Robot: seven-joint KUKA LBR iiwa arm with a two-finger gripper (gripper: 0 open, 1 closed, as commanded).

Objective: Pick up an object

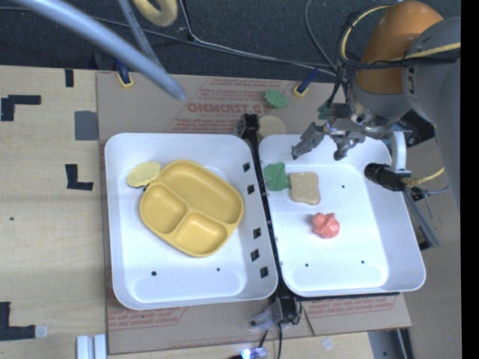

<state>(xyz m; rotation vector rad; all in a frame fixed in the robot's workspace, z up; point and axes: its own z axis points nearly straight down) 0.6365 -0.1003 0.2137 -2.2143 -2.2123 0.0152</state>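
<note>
Hand (323, 147) open (unladen), over right bin's (397, 275) far edge

Grey arm (441, 58) with orange band, black cables, dark two-fingered pincer (323, 149).

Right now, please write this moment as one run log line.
gripper: open, above right bin | holding: nothing | right bin: green piece, tan piece, pink piece

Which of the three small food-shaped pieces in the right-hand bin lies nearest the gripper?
The tan, biscuit-like piece, just below the open gripper. The green piece lies further left; the pink piece lies lower.
</note>
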